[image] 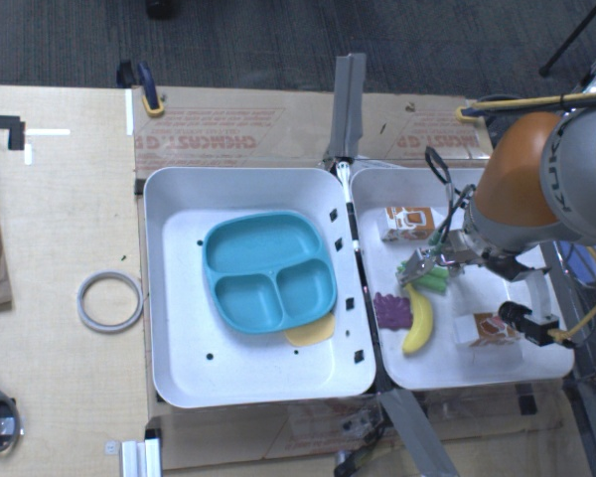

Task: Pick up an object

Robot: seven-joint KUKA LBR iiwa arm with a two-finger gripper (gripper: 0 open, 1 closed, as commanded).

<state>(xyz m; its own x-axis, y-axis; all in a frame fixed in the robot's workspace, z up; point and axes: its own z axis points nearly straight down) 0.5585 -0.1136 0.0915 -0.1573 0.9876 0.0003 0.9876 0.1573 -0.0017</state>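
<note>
The brown sheet (238, 127) along the bench's (50, 227) far edge carries red print too faint to read, and the two small cartons (409, 223) (489, 329) in the right bin (477, 366) show brown-and-white labels whose text cannot be made out. The tool (420, 266) sits low near the middle of the right bin, touching or just over a green object (433, 280), with a yellow banana (417, 323) and a purple item (392, 310) just beside it toward the near-left corner; whether it is gripping anything cannot be told. The left bin (179, 366) holds a blue divided plate (268, 271) over a yellow piece (311, 332), with bare floor along its near edge.
</note>
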